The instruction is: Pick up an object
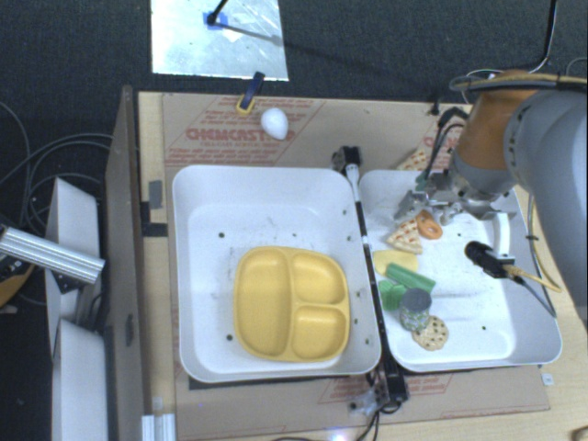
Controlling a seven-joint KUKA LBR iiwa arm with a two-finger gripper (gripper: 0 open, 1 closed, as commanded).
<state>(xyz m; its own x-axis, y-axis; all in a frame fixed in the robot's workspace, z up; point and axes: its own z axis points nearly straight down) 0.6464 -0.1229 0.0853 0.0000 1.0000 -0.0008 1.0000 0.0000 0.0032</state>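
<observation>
Nearest the lens, the grey arm (551, 145) enters from the right and ends in the hand (428, 206), poised low over the far part of the right bin (501, 333). Whether the hand is open or closed cannot be told at this angle; nothing is seen gripped in it.

Likeliest target: the orange piece (428, 227), lying on the bin floor just on the near side of the hand. Whether the two touch cannot be settled. The coming move therefore appears to turn on a short shift toward the near edge and a descent, not on a sideways reach. The orange piece is a squat oval. Its long axis, slight at best, seems to run from far-left to near-right, and it has no distinct pointed end.

Just left of it, edge to edge, lies a tan wedge (401, 238), broad side toward the near edge. Nearer still come a yellow piece (390, 263) by the bin's left wall, a green block (405, 277) whose long axis runs far-left to near-right, a grey can (415, 303) and a round cracker (430, 333).

Left bin (207, 237), well apart from the hand, holds a yellow divided plate (292, 303). On the desk (211, 136) beyond it rests a white ball (274, 122).
</observation>
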